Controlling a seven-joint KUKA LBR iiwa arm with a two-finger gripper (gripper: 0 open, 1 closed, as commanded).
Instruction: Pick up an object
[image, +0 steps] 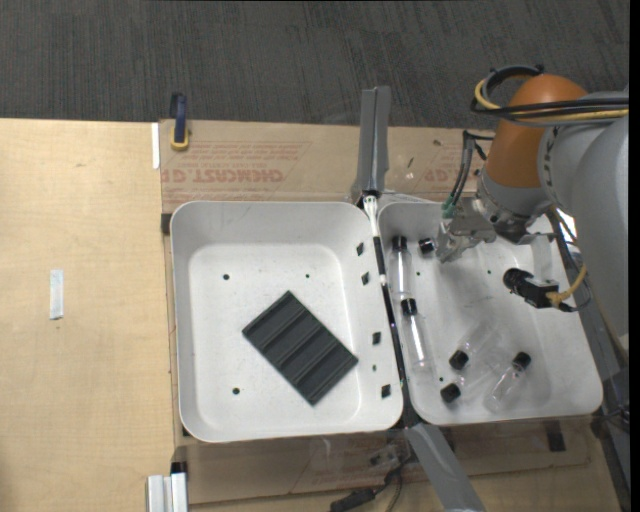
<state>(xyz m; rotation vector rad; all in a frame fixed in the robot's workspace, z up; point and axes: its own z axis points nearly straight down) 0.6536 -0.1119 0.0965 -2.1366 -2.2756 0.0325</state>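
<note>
A dark ribbed slab lies mid-frame in the left bin, clear tubes and vials scatter the right bin, and the gripper hangs low at upper right — its grip I cannot tell — so nothing looks picked yet.

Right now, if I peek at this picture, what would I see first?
Probably the dark ribbed block, lying slantwise in the middle of the left bin, very black against the white. Next comes the robot arm's bright orange band at the upper right, above the right bin, where clear tubes with black caps lie scattered.
</note>
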